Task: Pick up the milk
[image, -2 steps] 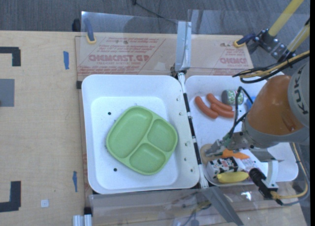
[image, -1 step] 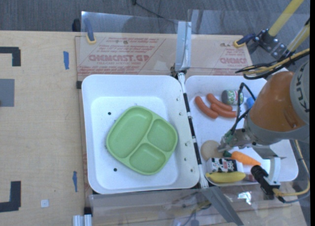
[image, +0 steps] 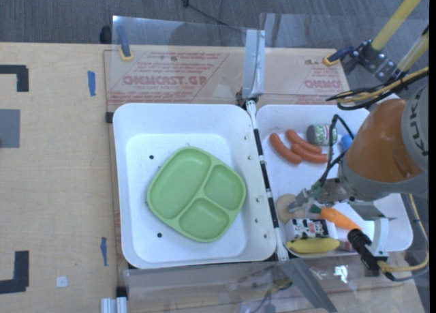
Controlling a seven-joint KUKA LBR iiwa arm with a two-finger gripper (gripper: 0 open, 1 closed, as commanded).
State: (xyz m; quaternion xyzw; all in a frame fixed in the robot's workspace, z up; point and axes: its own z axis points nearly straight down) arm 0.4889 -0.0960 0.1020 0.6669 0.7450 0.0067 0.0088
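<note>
The milk [image: 307, 227] is a small white carton with dark and red print, lying near the front of the right bin [image: 395, 240]. It sits just behind a yellow banana [image: 313, 245] and left of an orange carrot [image: 339, 219]. My gripper [image: 310, 200] hangs low over the bin, directly behind the carton and close above it. The orange-banded wrist [image: 378, 151] covers the bin's right half. Nothing shows as held by the gripper.
Two sausages [image: 298, 148], a small can [image: 320, 133] and a blue item [image: 345, 142] lie at the back of the right bin. A tan round piece [image: 286, 204] sits left of the gripper. The left bin [image: 136, 134] holds a green divided plate [image: 197, 194].
</note>
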